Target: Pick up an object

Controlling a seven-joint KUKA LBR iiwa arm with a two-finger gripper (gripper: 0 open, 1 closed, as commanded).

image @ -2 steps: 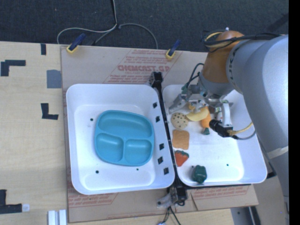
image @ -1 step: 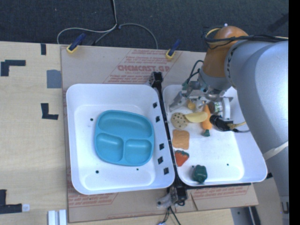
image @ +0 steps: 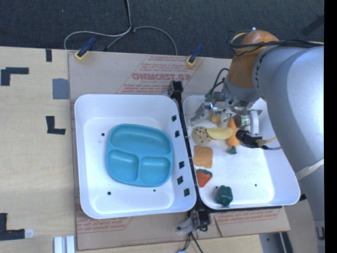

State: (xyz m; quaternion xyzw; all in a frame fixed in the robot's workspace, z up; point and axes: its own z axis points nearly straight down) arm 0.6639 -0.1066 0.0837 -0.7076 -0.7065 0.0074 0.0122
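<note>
The pale yellow banana-shaped toy (image: 221,134) in the right white bin (image: 263,186) lies just below my gripper (image: 221,109), its long axis running left to right. I can't tell from here whether anything is gripped. Crowding it: a round speckled cookie (image: 200,135) touching its left end, an orange carrot (image: 232,135) at its right (awkward), a tan toast square (image: 203,156) beneath.

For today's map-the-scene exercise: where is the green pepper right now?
The green pepper lies in the right bin, near its front edge, just right of the red toy and below the toast.
</note>
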